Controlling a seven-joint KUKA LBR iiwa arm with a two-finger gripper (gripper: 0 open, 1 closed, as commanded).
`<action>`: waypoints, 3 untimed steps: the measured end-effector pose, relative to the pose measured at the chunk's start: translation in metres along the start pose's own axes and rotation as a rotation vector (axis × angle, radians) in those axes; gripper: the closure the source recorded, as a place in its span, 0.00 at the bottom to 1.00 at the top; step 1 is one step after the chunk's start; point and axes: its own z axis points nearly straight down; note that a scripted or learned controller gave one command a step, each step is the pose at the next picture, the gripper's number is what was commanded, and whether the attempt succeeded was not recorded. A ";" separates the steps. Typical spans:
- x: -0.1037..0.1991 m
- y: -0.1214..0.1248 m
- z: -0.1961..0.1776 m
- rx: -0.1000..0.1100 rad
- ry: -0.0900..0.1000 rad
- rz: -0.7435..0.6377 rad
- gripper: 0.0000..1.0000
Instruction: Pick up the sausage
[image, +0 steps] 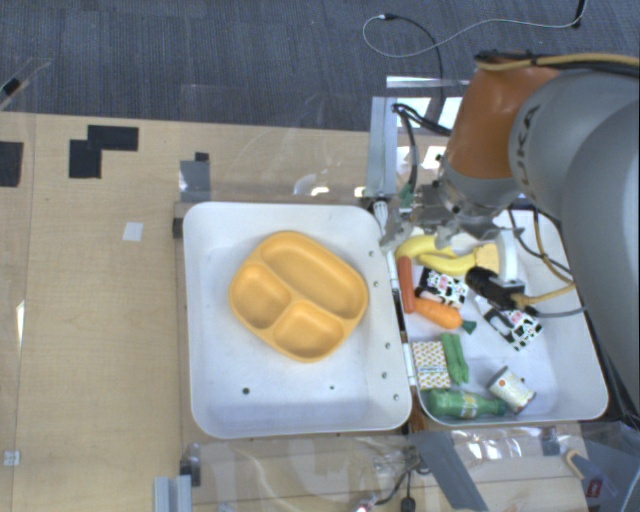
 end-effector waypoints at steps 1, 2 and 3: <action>-0.039 -0.035 0.001 0.001 0.000 0.069 0.00; -0.039 -0.035 0.001 0.001 -0.001 0.068 0.00; -0.083 -0.046 0.048 0.004 -0.001 0.084 0.00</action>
